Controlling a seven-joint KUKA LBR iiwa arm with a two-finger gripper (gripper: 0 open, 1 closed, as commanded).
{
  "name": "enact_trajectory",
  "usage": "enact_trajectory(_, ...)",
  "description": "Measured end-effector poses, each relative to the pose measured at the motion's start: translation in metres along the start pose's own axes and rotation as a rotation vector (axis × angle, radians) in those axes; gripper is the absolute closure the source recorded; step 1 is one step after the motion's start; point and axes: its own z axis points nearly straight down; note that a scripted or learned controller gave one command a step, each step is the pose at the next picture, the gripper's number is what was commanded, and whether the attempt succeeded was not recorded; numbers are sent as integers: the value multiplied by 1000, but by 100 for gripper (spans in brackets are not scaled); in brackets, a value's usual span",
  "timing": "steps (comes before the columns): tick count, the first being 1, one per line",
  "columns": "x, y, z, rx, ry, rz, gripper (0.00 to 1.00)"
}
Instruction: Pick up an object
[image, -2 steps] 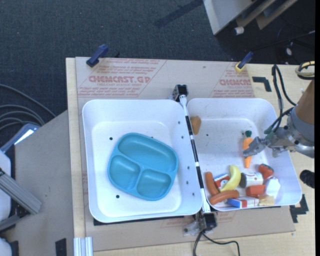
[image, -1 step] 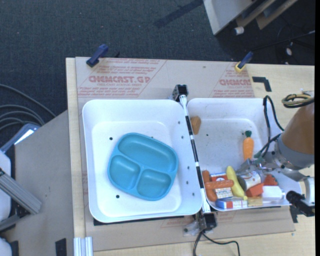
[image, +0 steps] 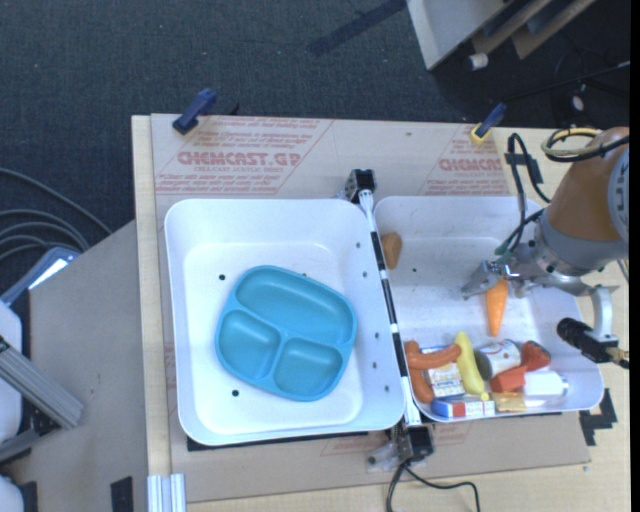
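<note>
My gripper (image: 493, 279) is over the middle of the right bin (image: 440, 215), at the end of the arm that reaches in from the right. An orange toy carrot (image: 494, 312) points toward the front of the bin. Its thick upper end sits between the gripper's fingers, which are shut on it. I cannot tell whether the carrot's tip touches the bin floor.
A small orange-brown piece (image: 391, 247) lies by the divider in the right bin. Along that bin's front edge are piled a red sausage (image: 417, 366), a yellow banana (image: 467, 361), a white can (image: 498, 356) and several other toys. A blue divided plate (image: 286, 332) lies in the left bin (image: 200, 260).
</note>
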Motion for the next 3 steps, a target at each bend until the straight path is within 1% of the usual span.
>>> enact_trajectory(1,0,0,-10,-1,0,0,100)
enact_trajectory(2,77,8,-156,-1,1,0,100)
enact_trajectory(3,109,-54,-180,4,2,-1,100)
